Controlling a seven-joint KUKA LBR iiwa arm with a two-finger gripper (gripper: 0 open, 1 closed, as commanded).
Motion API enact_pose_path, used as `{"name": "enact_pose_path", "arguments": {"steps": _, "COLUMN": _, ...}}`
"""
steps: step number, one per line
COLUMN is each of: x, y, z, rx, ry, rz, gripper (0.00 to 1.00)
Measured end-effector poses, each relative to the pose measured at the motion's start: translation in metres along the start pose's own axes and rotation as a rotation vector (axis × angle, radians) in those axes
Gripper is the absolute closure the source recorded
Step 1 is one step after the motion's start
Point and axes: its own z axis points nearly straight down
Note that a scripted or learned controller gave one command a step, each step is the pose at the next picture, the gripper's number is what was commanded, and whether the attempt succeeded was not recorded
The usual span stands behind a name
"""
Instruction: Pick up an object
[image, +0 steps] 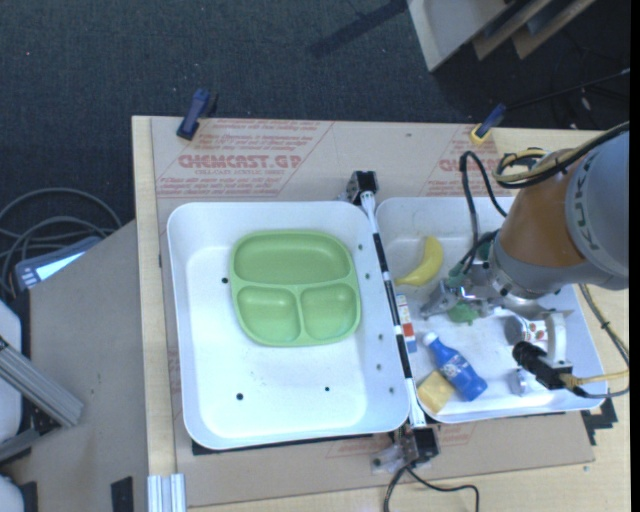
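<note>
The arm comes in from the right of the frame and its gripper (462, 296) sits low in the right bin (575, 395), right-centre of the picture, over a small green object (464, 313) whose shape is too hidden to name. Whether the claw is spread or closed, and whether it has hold of anything, cannot be told from here — the wrist covers it.

Candidates for picking all lie in that bin. A yellow banana (425, 262) rests towards the bin's upper left corner, just above the gripper. It looks like a light toy, curved and smooth, so I judge it best taken across its thick middle, where it cannot swivel. A blue bottle with a white cap (454, 366) lies on its side lower down; being round and likely slick, it should be pinched across the body, not along it. Touching its lower end is a yellowish sponge-like block (434, 392) — probably soft and forgiving.

The left bin (200, 400) holds a green divided plate (296, 286), broad and flat, a poor fit for two fingers.
</note>
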Motion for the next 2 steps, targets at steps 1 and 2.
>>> {"name": "enact_pose_path", "arguments": {"steps": 1, "x": -0.030, "y": 0.047, "z": -0.001, "rx": -0.003, "ry": -0.001, "rz": 0.000, "gripper": 0.00}}
{"name": "enact_pose_path", "arguments": {"steps": 2, "x": -0.015, "y": 0.029, "z": 0.000, "rx": 0.001, "ry": 0.001, "rz": -0.001, "gripper": 0.00}}
